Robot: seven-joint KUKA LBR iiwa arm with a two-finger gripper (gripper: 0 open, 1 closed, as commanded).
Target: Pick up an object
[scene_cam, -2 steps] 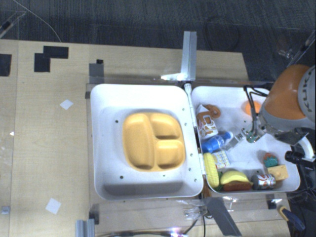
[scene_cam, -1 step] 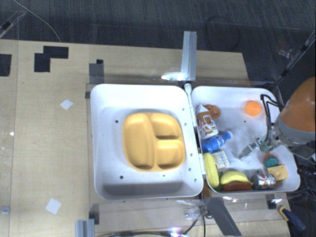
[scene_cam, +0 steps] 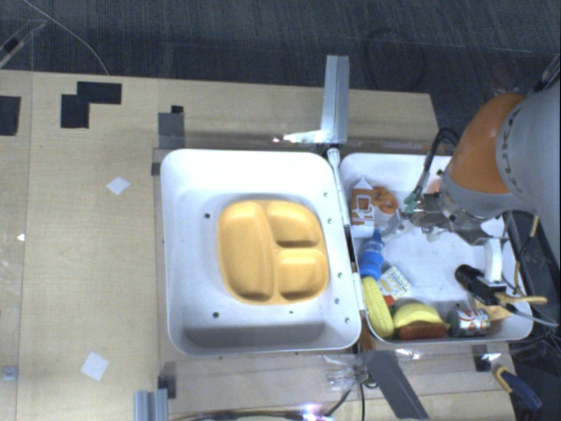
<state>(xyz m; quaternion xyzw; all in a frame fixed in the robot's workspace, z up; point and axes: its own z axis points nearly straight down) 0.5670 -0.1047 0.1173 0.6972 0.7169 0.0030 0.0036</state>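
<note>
Camera view looks down on a pale wooden surface (scene_cam: 79,261) carrying two white bins. The arm (scene_cam: 513,152), grey with an orange band, comes in from the right and ends over the right bin (scene_cam: 431,266). Its fingers (scene_cam: 412,210) sit low over that bin's upper half; whether they are spread or closed cannot be made out, and nothing is visibly pinched. Well left of the fingers, the left bin (scene_cam: 188,235) holds a yellow divided tray (scene_cam: 272,251). Just left of the fingers lies an orange-and-white packet (scene_cam: 370,202), with a blue bottle (scene_cam: 372,254) below it. Further below are a corn cob (scene_cam: 376,303), a banana (scene_cam: 414,312), and a small can (scene_cam: 470,322).
</note>
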